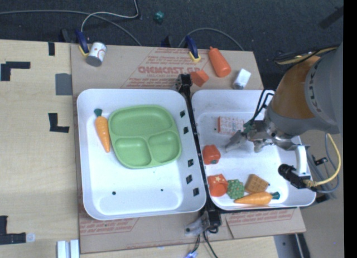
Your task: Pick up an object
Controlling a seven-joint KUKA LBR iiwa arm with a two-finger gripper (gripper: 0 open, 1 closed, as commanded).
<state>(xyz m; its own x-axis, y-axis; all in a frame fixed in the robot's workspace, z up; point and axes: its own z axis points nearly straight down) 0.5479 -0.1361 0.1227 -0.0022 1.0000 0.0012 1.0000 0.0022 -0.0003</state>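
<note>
My gripper hangs over the middle of the right bin, its two grey fingers spread open with nothing between them. A red-and-white packet lies just up and left of it. Down and left, near the bin's left wall, sits a round red-orange piece. Along the front of this bin lie a red block, a green piece, a tan waffle and an orange carrot.
The left bin holds a green divided plate and a small carrot. Behind the bins, on cardboard, lie an orange bottle shape, a white cube, an orange block and a can.
</note>
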